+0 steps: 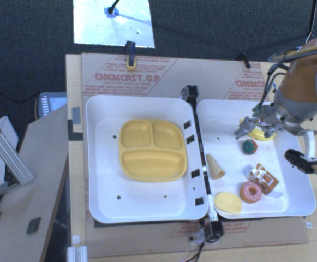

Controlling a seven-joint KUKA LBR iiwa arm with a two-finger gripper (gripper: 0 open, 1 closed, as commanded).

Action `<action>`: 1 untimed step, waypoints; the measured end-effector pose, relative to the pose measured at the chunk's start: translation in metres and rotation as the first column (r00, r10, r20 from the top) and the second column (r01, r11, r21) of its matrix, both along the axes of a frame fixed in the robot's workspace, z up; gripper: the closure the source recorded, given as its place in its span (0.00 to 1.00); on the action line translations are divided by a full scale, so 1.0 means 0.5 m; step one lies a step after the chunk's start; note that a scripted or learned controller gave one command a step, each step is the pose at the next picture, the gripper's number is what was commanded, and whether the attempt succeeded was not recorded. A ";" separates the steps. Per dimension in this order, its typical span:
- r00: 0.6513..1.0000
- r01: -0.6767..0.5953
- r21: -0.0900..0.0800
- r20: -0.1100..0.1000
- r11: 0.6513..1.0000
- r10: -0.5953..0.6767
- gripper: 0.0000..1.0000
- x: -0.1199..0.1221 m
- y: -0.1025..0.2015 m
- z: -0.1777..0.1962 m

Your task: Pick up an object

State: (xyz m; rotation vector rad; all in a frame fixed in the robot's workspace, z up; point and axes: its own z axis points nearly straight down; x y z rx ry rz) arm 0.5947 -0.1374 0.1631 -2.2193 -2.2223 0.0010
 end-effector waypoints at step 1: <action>1.000 0.001 0.000 -0.001 1.000 -0.001 0.00 0.006 0.002 -0.084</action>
